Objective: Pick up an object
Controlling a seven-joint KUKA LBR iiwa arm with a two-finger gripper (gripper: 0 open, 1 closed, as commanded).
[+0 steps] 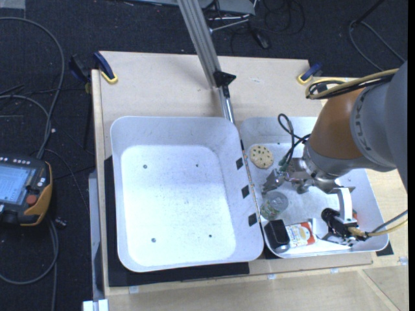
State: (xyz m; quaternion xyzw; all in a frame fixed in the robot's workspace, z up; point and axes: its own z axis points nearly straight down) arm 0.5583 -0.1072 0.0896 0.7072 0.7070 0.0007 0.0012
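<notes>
Camera view, operator: your right bin (379, 203) held a black block (277, 233) and red-white packet (301, 233) nearest, then a clear round lid (277, 203), then a dotted cookie (261, 155) farthest. Your gripper (283, 179) hung between lid and cookie; grip state couldn't be told.

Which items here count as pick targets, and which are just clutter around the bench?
Job items, all in the right bin:
- round cookie
- clear round lid
- black block
- red and white packet
- the hand

Lying about:
- left bin
- teach pendant
- yellow clamps
- floor cables
</notes>
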